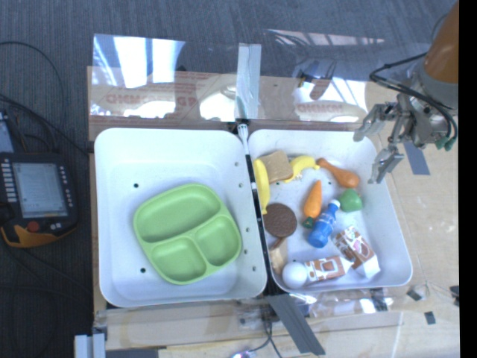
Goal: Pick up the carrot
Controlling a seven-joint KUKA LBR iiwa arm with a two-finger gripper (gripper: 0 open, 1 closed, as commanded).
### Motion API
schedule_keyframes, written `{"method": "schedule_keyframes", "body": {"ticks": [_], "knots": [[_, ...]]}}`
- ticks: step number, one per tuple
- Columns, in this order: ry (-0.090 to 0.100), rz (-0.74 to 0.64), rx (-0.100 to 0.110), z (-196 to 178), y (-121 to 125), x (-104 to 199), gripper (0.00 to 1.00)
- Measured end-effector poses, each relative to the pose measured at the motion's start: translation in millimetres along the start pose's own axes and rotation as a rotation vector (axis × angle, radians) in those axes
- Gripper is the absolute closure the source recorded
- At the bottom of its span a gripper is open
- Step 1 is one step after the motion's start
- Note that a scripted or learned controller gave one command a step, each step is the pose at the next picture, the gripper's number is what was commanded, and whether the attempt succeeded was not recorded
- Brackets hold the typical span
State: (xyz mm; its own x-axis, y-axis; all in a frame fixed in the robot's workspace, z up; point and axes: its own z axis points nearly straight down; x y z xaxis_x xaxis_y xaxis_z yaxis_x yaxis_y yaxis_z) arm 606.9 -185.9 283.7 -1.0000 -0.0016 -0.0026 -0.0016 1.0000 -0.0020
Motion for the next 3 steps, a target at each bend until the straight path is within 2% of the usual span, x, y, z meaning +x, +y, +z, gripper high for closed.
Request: {"method": "schedule_keyframes", "body": {"ticks": [1,2,3], "knots": [[0.012,0.129,-0.004,167,47,5,0.00],[-0.011,0.227,0.000,190,84,8,0.00],[-0.021,0.226,0.005,180,83,6,1.00]]}}
